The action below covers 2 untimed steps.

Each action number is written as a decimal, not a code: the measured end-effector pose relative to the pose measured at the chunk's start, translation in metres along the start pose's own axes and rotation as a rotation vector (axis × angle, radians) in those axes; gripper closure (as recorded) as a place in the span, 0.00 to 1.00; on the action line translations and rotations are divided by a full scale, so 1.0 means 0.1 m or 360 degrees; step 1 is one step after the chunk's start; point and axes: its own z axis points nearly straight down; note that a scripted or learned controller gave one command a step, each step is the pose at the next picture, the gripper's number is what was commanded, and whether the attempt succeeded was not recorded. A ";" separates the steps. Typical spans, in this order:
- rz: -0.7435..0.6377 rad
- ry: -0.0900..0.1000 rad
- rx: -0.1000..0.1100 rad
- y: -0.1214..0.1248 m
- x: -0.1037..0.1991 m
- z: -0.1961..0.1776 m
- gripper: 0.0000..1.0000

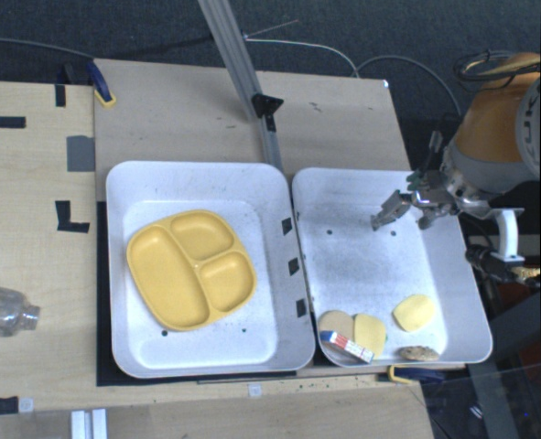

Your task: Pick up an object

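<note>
1. Nearest you, small items cluster in the right bin's (318, 245) front corner: a yellow block (415, 313), a tan disc (335, 322), a red-labelled piece (346, 343).
2. Your gripper (391, 212) hovers over the bin's far half, fingers spread, holding nothing.
3. You must travel toward the front edge; the yellow block lies well apart.

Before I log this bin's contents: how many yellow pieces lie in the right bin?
2: one yellow piece near the bin's right side, another beside the tan disc. Others may hide beneath.
</note>
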 end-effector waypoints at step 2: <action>0.0012 0.0027 0.0063 1.00 -0.51 1.07 0.00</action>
